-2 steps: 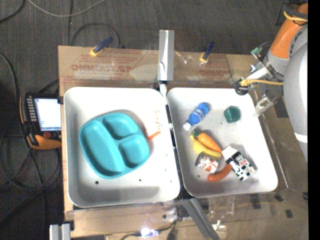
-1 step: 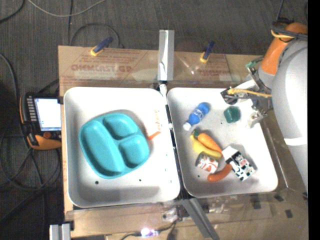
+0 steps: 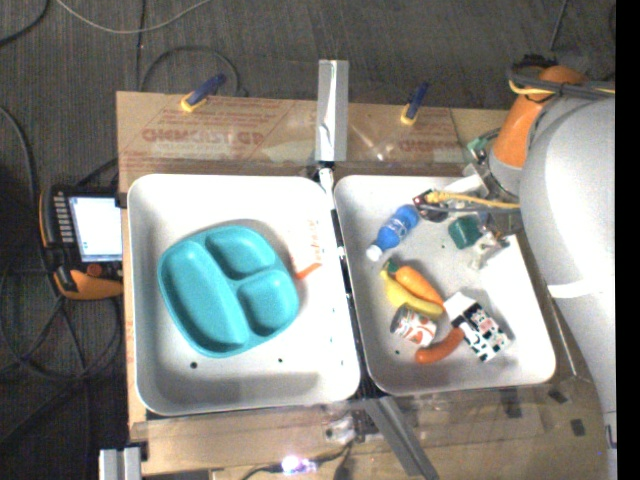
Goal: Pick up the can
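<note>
2 white bins side by side on the bench. In the left bin (image 3: 150, 368), a teal plate (image 3: 230, 288) with 3 compartments, plus a small orange scrap (image 3: 307, 269) touching its right edge. In the right bin (image 3: 520, 368), the can (image 3: 411, 325) lying toward the front middle — just below a banana (image 3: 405, 293) and an orange carrot (image 3: 420, 280), and touching a red-orange sausage shape (image 3: 440, 348) at its lower right. Beside that, a black-and-white patterned box (image 3: 478, 330). Farther back, a blue bottle (image 3: 394, 230) with a white cap, tilted. Gripper (image 3: 478, 236) low over the bin's back right corner, well apart from the can — grip state impossible to tell, nothing seen held.
</note>
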Controlling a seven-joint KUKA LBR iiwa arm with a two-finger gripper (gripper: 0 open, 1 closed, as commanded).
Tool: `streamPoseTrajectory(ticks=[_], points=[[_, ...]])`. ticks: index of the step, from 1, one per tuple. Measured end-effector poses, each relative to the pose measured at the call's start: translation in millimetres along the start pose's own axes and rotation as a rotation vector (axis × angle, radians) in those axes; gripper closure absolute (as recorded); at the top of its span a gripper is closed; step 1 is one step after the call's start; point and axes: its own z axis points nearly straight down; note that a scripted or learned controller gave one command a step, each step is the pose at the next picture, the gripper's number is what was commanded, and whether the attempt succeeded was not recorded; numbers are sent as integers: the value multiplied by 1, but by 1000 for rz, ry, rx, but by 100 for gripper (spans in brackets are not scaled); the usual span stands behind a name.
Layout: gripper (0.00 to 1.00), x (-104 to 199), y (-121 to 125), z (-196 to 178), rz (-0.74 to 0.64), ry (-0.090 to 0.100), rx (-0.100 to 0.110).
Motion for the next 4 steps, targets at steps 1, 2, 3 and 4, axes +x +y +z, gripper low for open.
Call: streamPoseTrajectory(ticks=[1,2,3,4], points=[[100,0,0,-9,-2,-2,0],[0,0,0,-9,-3,-2,-1],[0,-28,-36,-51,43,-4,9],[0,4,10,-119,20,-3,5]])
